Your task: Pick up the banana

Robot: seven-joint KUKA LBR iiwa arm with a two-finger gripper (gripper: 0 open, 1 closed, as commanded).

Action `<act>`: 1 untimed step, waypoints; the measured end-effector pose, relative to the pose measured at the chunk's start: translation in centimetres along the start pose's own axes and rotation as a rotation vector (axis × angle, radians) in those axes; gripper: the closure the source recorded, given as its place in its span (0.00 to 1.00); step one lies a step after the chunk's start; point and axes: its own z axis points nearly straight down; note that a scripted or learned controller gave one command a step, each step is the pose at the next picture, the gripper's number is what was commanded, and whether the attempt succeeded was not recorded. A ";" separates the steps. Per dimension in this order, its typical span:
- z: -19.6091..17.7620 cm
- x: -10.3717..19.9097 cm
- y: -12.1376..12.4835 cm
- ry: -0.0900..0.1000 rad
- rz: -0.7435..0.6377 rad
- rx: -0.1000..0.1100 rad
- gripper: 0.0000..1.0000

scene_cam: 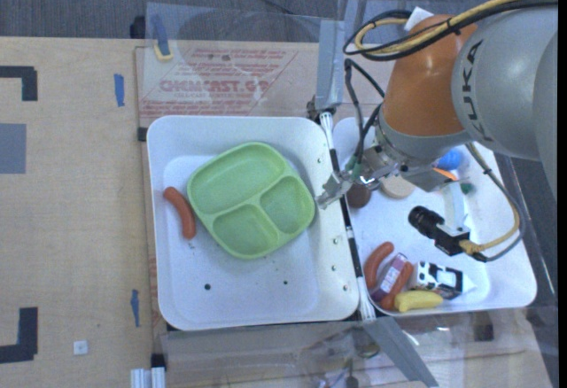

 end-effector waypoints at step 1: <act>0.0 -5.7 -7.8 0.001 -0.009 0.002 0.00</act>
